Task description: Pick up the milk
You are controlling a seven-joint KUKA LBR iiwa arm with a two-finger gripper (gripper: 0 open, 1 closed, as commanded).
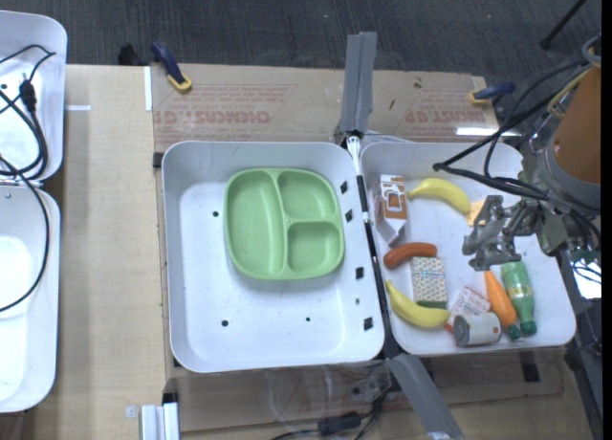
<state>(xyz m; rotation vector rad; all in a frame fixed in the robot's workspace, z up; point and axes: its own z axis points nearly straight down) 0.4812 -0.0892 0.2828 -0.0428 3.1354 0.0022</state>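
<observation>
My grey two-finger gripper [488, 237] hangs over the right white bin [564, 328], just above the green plastic bottle [517, 287] and the orange carrot [497, 297]. The small milk carton with brown and white print [392, 207] lies at the bin's left side (beside a yellow banana [442, 193]), well apart from me. Jaws: I cannot tell their state.

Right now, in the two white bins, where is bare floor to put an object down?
Left bin: a wide strip in front of the green plate, narrower strips at its sides. Right bin: crowded with bananas, sausage, cartons and the gripper.
</observation>
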